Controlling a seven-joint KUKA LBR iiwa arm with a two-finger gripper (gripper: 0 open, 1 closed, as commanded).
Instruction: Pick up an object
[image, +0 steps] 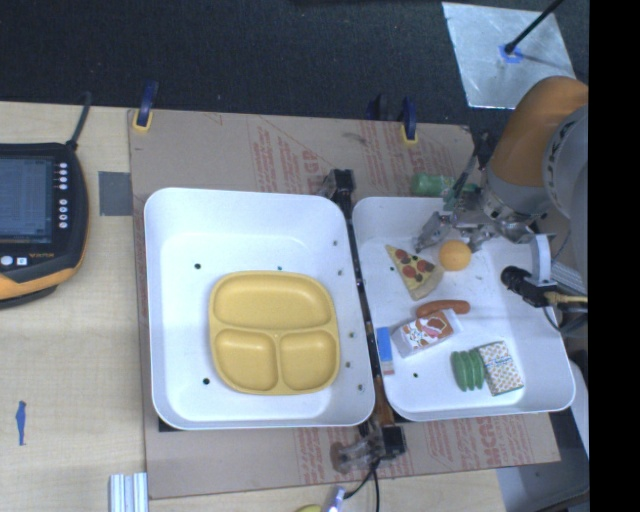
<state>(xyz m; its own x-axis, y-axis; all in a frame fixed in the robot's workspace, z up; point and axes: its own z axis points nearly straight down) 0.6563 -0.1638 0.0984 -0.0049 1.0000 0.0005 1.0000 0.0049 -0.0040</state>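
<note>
the hand (452, 228) hung over the far end of the right bin (560, 400), its fingers spread open just above a small orange ball (455, 256); nothing sat between them. beside the ball lay a pizza slice (414, 270), its long axis running diagonally, tip toward the bin's far left corner. a sausage (442, 309) lay crosswise nearby.
</note>
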